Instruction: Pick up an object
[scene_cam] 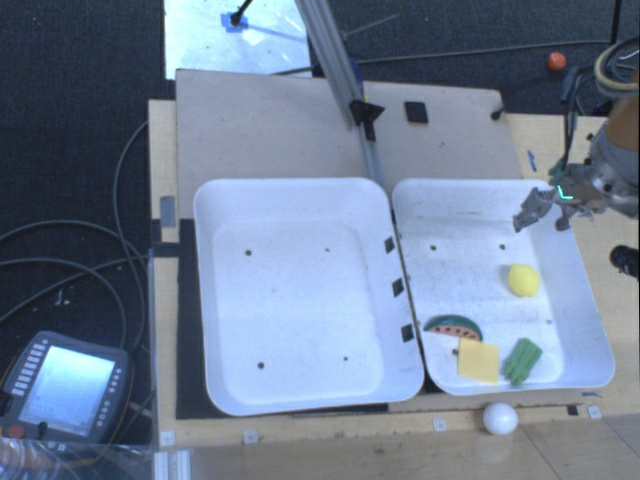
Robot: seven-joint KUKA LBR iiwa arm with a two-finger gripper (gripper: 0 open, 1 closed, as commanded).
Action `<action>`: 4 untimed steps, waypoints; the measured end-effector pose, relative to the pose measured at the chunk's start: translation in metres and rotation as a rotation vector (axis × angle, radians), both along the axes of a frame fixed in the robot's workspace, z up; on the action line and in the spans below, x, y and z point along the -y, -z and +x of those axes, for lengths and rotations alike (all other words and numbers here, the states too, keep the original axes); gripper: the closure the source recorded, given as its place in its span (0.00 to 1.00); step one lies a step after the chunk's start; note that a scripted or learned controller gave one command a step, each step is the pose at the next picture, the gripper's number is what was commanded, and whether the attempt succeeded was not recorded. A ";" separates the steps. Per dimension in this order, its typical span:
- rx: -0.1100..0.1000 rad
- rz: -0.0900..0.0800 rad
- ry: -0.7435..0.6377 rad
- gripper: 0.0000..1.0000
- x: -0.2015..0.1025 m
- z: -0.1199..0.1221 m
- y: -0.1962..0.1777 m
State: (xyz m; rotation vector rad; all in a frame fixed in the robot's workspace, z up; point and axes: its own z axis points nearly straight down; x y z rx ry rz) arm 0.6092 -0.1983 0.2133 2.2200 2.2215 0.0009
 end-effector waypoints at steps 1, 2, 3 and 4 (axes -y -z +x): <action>0.000 0.000 0.000 0.00 0.000 0.000 0.000; -0.003 0.001 0.000 0.00 -0.004 -0.004 0.043; -0.004 0.001 0.001 0.00 0.001 -0.003 0.086; -0.001 0.000 0.001 0.00 0.001 -0.003 0.128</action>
